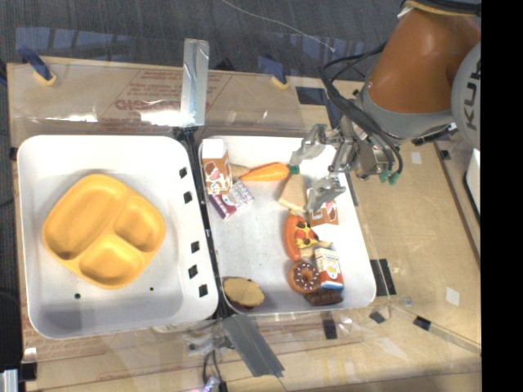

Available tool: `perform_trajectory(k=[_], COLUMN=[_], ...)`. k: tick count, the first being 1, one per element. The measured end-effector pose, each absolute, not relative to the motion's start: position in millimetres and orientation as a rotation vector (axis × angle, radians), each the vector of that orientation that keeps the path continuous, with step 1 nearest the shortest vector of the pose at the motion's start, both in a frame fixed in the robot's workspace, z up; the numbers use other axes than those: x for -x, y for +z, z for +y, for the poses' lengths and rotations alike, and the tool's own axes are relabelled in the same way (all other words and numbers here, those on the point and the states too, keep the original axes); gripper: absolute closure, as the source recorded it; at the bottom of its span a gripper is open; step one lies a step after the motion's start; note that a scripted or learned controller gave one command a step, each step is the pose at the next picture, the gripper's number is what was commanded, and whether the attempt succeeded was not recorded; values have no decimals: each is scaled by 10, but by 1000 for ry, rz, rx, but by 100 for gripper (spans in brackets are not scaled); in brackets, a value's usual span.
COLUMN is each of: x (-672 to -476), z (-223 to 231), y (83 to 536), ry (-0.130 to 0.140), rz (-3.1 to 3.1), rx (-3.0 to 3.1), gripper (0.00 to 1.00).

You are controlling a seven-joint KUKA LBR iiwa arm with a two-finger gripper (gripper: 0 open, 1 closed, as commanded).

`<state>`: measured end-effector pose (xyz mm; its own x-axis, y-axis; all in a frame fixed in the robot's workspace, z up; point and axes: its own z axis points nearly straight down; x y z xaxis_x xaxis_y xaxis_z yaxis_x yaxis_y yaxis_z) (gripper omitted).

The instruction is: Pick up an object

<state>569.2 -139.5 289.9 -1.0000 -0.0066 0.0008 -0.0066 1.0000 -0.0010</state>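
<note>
Arm [425, 64] had a big rounded orange band w/ a grey ring below it, white housing at far right w/ black lettering, partly cut off. Black cables looped around the wrist. Gripper [315, 170] was bare silver metal, two fingers; small green bit near wrist, prob. a connector.

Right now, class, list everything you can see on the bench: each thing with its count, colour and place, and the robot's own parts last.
Bins: two, white, side by side.
Divided plate: one, yellow, left bin.
Toy carrot: one, orange, right bin, far side.
Carton: one, brown and white, right bin, far left corner.
Pizza slice: one, orange-red, right bin, middle.
Doughnut: one, brown, right bin, near side.
Cookie: one, tan and brown, right bin, near left corner.
Arm: one, grey with orange band, right.
Gripper: one, metal, above the right bin's far side.
</note>
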Motion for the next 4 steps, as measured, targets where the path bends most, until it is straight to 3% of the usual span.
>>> perform_trajectory(k=[1,2,3,4], x=[-5355,-5274,-5290,-5290], z=[-1743,-1719,-1698,-1693], y=[1591,918,1026,1024], ry=[-6,-1,-1,-1], rz=[-3127,-3137,-3137,-3137], rx=[-189,-182,-194,-195], gripper=[0,0,100,0])
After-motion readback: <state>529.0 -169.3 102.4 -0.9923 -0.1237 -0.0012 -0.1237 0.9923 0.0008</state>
